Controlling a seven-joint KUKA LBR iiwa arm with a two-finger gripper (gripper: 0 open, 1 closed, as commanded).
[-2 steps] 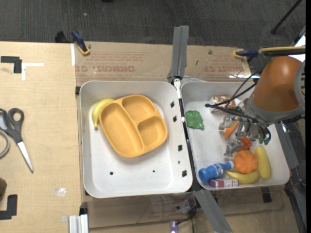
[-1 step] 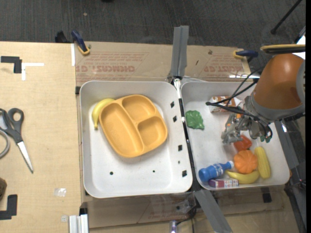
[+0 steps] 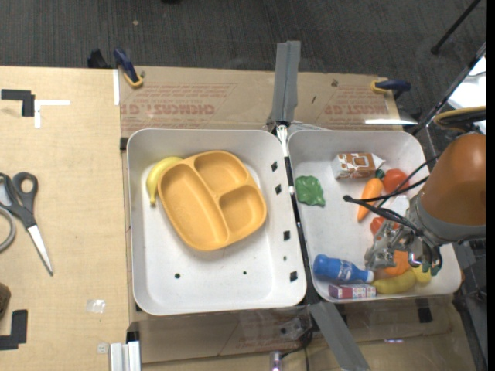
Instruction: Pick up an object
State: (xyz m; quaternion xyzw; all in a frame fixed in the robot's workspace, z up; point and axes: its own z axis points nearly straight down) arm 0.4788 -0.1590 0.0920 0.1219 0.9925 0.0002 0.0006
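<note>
The left shallow white plastic bin (image 3: 147, 284) holds an orange-yellow three-part plastic tray (image 3: 213, 199), with a yellow plastic banana (image 3: 158, 175) at its 9 o'clock. In the right shallow white plastic bin (image 3: 325, 157) lie a green leafy toy (image 3: 310, 191), a brown-and-white small carton (image 3: 357, 165) at 12 o'clock, an orange toy carrot (image 3: 369, 195), a red round toy (image 3: 394, 180), and a blue bottle with white cap (image 3: 340, 269) at 7 o'clock. The bench is pale tan wood (image 3: 69, 207); grey-handled scissors (image 3: 27, 215) lie on it.

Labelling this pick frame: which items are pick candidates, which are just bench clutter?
Candidates, right bin: blue bottle, green piece, carrot, brown carton, yellow fruit; pincer above them.
Clutter: scissors, blue clamps, left bin's yellow tray.
</note>
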